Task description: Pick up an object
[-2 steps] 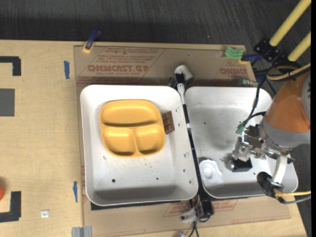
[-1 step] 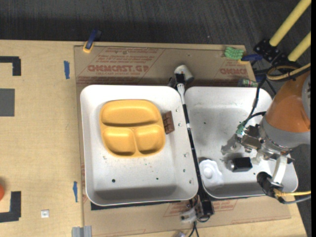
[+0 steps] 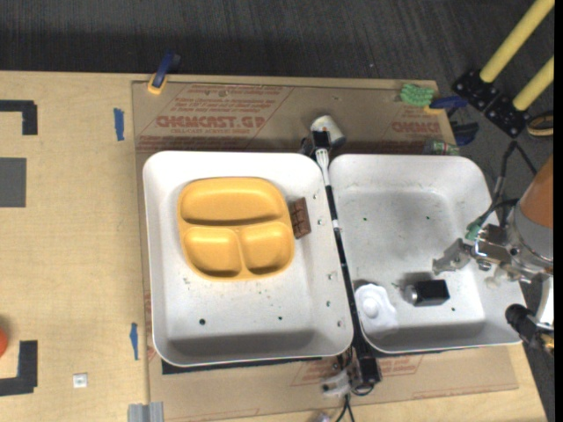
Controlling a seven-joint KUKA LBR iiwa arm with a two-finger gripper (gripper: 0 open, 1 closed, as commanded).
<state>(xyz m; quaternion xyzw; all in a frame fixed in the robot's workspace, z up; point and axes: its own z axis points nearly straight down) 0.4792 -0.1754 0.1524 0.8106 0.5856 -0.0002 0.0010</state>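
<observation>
Here, left bin [image 3: 167, 236] with yellow tray [image 3: 236, 227] (three compartments), right bin [image 3: 457, 178] with black block [image 3: 430, 291]

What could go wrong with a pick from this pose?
1. The end effector sits by the right bin's right wall, so a descent here might clip the rim.
2. The small black object lies apart from it, toward the bin's front; a grasp here may well close on nothing.
3. The white object sits in the front-left corner against the walls, likely hard to get fingers around.
</observation>
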